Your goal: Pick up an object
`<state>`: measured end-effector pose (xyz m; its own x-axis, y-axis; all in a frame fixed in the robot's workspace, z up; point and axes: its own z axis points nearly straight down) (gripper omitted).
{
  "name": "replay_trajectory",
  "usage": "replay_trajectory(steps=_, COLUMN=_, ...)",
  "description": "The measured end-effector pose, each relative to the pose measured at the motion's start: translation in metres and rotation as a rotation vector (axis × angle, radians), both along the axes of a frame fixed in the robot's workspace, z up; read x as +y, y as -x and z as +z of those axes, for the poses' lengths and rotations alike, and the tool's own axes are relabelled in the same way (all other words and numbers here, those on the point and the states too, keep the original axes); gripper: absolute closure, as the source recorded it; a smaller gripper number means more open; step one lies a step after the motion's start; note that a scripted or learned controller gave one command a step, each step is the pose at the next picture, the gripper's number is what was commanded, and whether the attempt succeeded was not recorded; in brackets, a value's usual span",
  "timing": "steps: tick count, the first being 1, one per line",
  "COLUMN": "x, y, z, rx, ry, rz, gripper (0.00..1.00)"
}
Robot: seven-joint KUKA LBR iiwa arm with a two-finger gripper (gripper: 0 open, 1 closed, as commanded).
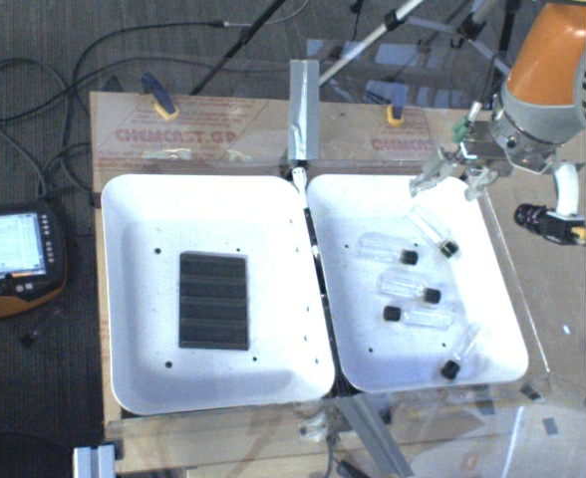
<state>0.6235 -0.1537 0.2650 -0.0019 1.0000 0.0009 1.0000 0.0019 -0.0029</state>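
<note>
Several clear vials with black caps lie in the right bin (368, 361): one at the upper right (434, 232), one left of it (387, 249), one in the middle (410, 288), one just below (417, 316) and one near the front right corner (459, 352). My gripper (450, 174) hangs above the bin's far right corner, beyond the upper right vial. Its fingers are spread apart with nothing between them.
A black ribbed rectangular pad (213, 301) lies flat in the left bin (134, 217). A metal post (303, 113) stands at the back between the bins. A handheld controller (14, 252) sits on the floor at left.
</note>
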Motion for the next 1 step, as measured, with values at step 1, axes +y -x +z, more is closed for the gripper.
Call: replay_trajectory(steps=1, x=-0.0144, y=-0.0071, z=-0.1529, rx=-0.008, ry=-0.003, rz=0.075, gripper=0.00)
